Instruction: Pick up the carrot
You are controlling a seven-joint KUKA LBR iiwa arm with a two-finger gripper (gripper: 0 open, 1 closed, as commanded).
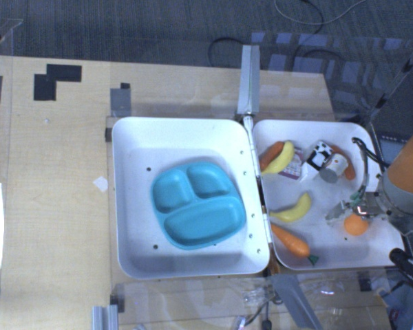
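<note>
The carrot (291, 241) lies in the right bin (344, 256) near its front left corner, orange with a small green end pointing to the front right. My gripper (353, 210) hangs at the right side of the same bin, well to the right of the carrot and apart from it. A small orange fruit (356, 226) sits directly below the gripper, close against it. The grey and orange arm (406, 177) comes in from the right edge.
Two bananas (294, 208) (282, 158) lie in the right bin, the rear one over an orange-red item (270, 154). A purple packet (293, 170), a black-and-white object (321, 155) and a grey can (332, 167) stand at the back. The left bin (131, 184) holds a blue divided plate (198, 205).
</note>
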